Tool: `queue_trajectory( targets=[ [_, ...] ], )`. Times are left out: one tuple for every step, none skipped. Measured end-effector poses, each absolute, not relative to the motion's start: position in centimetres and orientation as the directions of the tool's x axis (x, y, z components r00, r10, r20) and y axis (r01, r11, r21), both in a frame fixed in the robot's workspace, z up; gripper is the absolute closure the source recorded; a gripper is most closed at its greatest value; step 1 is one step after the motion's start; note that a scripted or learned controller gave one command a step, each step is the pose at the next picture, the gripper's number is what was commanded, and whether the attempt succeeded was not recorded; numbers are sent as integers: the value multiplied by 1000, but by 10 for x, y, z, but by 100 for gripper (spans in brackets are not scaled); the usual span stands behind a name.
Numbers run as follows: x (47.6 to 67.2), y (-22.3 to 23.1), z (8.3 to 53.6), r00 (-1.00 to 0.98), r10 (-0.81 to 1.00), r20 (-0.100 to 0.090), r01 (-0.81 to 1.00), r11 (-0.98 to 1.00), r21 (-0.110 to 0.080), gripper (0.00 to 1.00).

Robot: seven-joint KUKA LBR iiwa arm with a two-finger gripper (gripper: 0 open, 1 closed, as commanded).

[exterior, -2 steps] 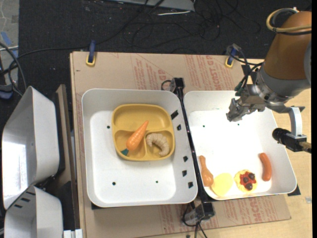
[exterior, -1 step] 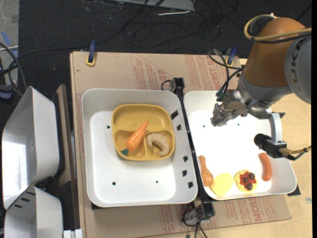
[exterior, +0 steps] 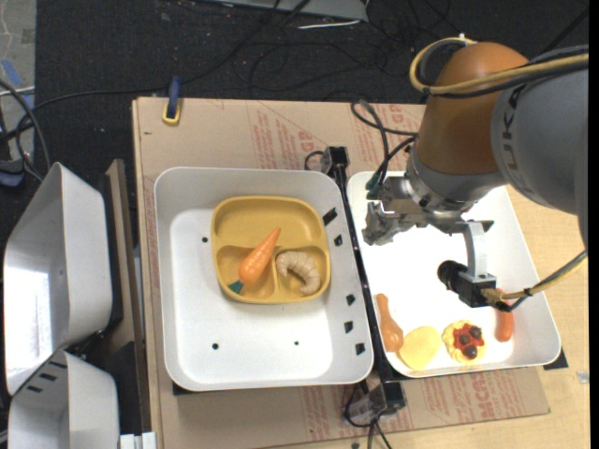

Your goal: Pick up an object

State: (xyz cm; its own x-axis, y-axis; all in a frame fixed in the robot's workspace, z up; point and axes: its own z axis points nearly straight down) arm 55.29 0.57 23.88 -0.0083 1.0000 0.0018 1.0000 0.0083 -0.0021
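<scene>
The light is even and bright over the bench (exterior: 243, 124), coming from above; the two white bins are the brightest parts, the left bin (exterior: 187, 279) nearly washed out along its floor, the right bin (exterior: 538, 340) likewise; the floor beyond the bench falls to near black, cables barely lifted from it; the arm (exterior: 487, 110) throws a soft shadow onto the right bin beneath it; its orange band shows a mild sheen, no hard glare; the yellow plate (exterior: 271, 215) casts a thin shadow at its rim; focus is fair at centre, detail grainy and soft; small things look smeared; edges show slight bending.
</scene>
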Motion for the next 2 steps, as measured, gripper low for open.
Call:
queue_trajectory(
  targets=[
    [545, 49, 235, -8, 1000, 1, 1000, 8, -2, 100],
    [530, 95, 232, -8, 1000, 2, 1000, 8, -2, 100]
  ],
)
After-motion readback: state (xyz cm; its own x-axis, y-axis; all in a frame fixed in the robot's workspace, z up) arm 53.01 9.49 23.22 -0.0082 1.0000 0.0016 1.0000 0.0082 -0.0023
